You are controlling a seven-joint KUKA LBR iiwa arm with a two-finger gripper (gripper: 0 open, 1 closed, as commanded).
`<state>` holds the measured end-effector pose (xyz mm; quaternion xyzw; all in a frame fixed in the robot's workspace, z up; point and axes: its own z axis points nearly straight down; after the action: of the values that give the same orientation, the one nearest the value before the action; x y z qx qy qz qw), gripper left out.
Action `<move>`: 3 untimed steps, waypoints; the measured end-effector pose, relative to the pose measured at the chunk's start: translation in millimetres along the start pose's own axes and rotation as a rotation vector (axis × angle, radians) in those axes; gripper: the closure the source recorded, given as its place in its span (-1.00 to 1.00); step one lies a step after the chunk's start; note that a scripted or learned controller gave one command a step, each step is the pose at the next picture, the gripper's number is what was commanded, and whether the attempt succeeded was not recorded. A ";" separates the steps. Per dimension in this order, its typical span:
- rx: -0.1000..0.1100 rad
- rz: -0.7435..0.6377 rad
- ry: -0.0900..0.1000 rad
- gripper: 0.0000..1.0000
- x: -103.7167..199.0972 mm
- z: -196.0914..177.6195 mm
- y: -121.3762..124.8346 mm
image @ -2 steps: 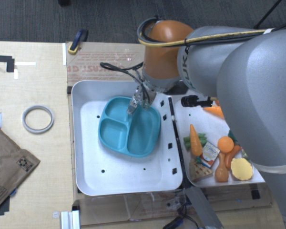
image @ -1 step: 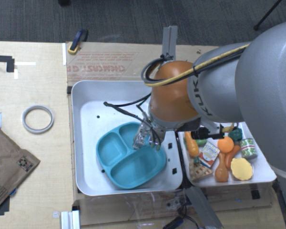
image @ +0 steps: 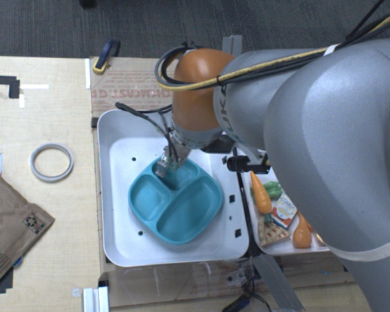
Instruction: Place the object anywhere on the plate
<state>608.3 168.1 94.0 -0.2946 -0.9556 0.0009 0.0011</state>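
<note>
A teal plate with three compartments lies in the left white bin. My gripper hangs over the plate's upper edge, at the top compartment, reaching down from the orange wrist band. Something small and greenish-grey sits at its tips, but the view is too small to tell whether it is held. The arm's bulk hides the bin's upper right part.
The right bin holds several toy foods, among them an orange carrot and a colourful packet. A tape ring and a brown cardboard box lie on the bench to the left. A blue-yellow tool lies above.
</note>
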 end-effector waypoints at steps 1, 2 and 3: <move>-0.024 -0.096 -0.039 1.00 79.6 -9.7 -10.2; -0.028 -0.092 -0.048 -1.00 75.3 -8.2 -11.1; -0.027 -0.092 -0.047 -1.00 75.5 -8.1 -11.1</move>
<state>539.6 201.4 102.2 -0.2502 -0.9679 -0.0053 -0.0255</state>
